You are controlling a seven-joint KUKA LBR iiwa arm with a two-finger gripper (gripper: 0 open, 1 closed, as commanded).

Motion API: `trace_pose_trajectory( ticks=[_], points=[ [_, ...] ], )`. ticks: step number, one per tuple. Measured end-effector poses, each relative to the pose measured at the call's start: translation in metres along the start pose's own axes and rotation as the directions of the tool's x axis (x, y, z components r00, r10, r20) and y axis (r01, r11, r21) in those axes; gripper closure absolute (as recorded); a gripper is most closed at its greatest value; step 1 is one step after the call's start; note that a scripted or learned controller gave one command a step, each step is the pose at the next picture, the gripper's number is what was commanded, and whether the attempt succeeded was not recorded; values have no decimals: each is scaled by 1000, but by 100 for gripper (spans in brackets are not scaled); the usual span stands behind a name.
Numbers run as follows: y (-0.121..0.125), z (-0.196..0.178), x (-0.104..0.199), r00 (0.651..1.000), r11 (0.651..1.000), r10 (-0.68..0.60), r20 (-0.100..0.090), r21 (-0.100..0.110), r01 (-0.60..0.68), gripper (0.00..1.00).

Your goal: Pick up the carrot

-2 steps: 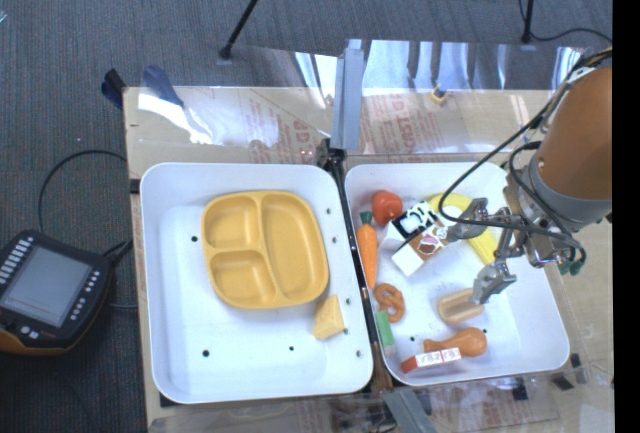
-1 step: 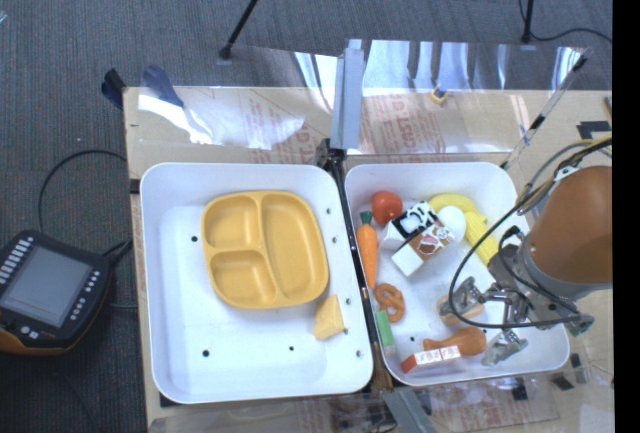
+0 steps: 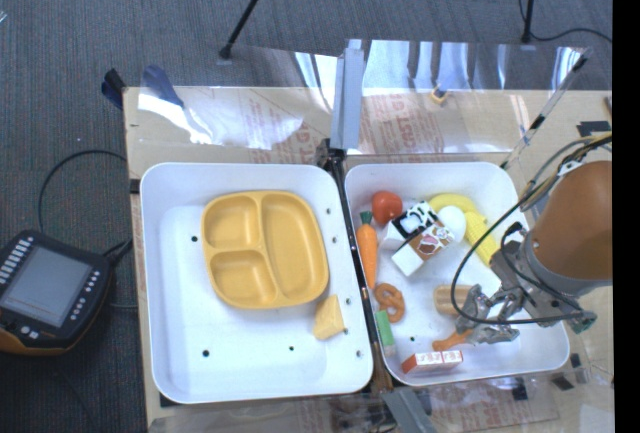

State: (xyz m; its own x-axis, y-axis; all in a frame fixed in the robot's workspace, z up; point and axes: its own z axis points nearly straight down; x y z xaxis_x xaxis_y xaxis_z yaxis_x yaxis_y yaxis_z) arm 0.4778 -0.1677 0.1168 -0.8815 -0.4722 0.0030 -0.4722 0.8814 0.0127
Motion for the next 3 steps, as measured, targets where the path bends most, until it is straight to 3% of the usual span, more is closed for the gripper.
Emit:
trace_pose_trajectory(
  ticks=[1,2,3],
  points=[
    [-16,31,-17,891,891,454,3,6,-454,100],
    [-66,-61,-34,777,777,629,15,7,-629,100],
    [-65,-58,-32,777,777,630,8,5,-630,0]
  ],
)
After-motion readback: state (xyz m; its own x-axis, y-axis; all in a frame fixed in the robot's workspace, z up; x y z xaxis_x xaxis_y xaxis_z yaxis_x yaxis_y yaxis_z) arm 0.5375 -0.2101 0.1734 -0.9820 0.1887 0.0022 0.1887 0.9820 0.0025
